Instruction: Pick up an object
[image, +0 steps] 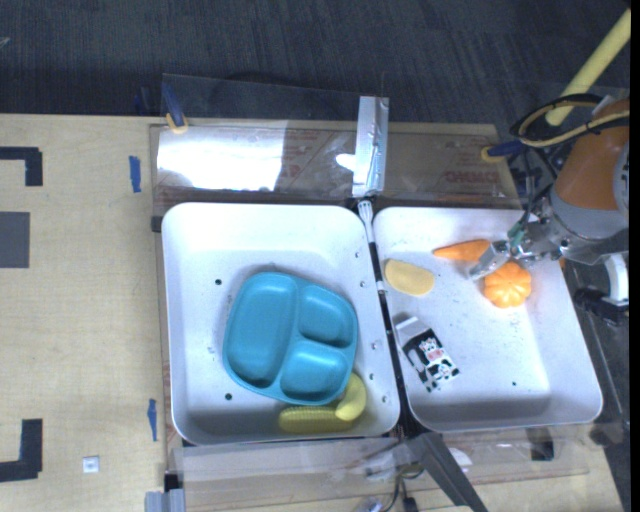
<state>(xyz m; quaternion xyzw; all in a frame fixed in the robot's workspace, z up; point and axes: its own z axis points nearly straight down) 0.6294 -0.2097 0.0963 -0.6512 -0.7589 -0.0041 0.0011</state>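
Observation:
In the right bin (560, 390), my gripper (503, 256) reaches in from the right and hangs low over the far part of the bin. It sits between an orange carrot (458, 250) on its left and a small orange pumpkin (507, 286) just below it, very close to both. A pale yellow oval piece (410, 277) lies near the bin's left wall. A small black and white packet (429, 356) lies further toward the front.
The left bin (190, 300) holds a blue divided plate (290, 338) with a yellow banana-like object (325, 411) by its front edge. A clear panel (260, 150) and a metal upright (371, 145) stand behind the bins. Cables and a yellow hose (595, 62) crowd the arm.

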